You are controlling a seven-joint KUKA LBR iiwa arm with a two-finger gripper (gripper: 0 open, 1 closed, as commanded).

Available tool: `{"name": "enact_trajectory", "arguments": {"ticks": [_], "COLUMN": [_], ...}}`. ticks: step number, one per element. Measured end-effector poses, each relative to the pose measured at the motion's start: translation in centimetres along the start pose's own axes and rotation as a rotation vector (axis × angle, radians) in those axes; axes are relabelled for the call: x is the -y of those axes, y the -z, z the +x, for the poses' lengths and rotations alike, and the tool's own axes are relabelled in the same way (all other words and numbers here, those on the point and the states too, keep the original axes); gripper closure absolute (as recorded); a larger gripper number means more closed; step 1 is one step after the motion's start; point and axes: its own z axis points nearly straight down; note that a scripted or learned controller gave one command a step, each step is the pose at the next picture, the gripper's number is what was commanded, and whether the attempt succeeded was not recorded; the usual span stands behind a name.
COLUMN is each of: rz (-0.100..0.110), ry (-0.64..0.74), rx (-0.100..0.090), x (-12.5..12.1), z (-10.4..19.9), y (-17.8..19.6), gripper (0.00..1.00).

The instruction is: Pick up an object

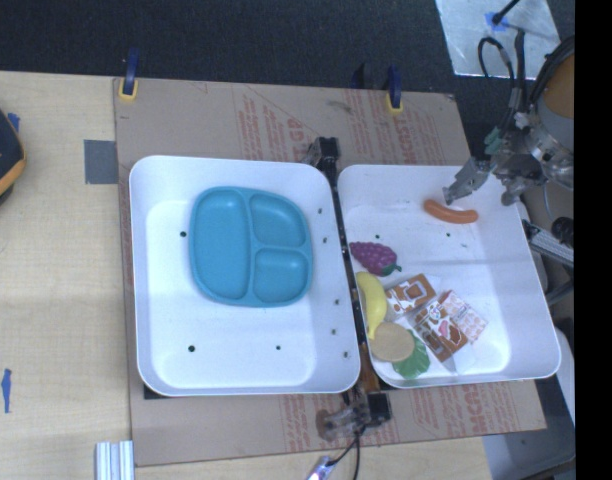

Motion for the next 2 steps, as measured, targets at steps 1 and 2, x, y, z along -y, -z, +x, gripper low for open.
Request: {"name": "enact_trajectory", "arguments": {"ticks": [1,2], "rz": [-0.009,-0.01], "ry": [0.002,0.005], "rx": [0.003,0.006], "x": [-4.9,-5.0], "z": [-1.6,-1.7], "y": [-14.5,-13.4], "gripper": [0.0,1.0]}}
